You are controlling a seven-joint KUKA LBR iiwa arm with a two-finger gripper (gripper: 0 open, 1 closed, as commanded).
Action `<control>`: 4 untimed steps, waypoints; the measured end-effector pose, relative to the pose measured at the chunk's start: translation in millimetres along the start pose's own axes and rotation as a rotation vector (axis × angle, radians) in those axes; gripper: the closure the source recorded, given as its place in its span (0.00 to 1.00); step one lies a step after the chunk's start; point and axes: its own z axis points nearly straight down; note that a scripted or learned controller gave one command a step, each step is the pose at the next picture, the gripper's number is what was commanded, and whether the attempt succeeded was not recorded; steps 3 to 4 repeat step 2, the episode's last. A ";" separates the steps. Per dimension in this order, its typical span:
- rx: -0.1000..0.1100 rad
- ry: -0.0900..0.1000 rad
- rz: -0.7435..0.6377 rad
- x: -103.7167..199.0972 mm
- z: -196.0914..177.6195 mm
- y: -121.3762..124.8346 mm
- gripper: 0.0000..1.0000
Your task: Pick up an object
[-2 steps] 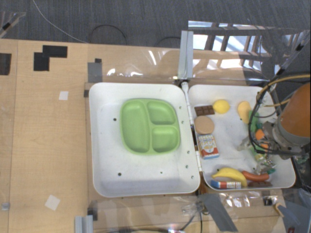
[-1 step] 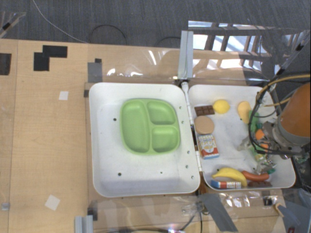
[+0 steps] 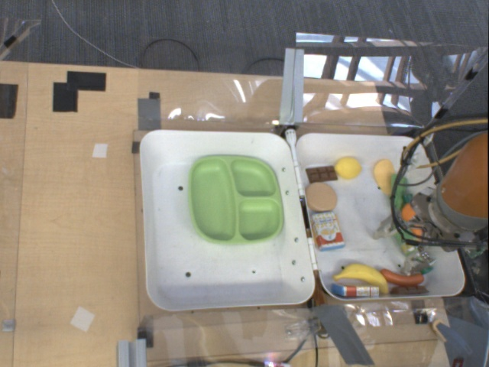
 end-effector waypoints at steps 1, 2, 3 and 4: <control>-0.002 0.003 -0.010 -0.9 0.2 -0.6 0.00; 0.008 -0.009 -0.011 -5.7 -14.2 -2.7 1.00; 0.008 -0.009 -0.011 -5.7 -14.2 -2.7 1.00; 0.008 -0.009 -0.011 -5.7 -14.2 -2.7 1.00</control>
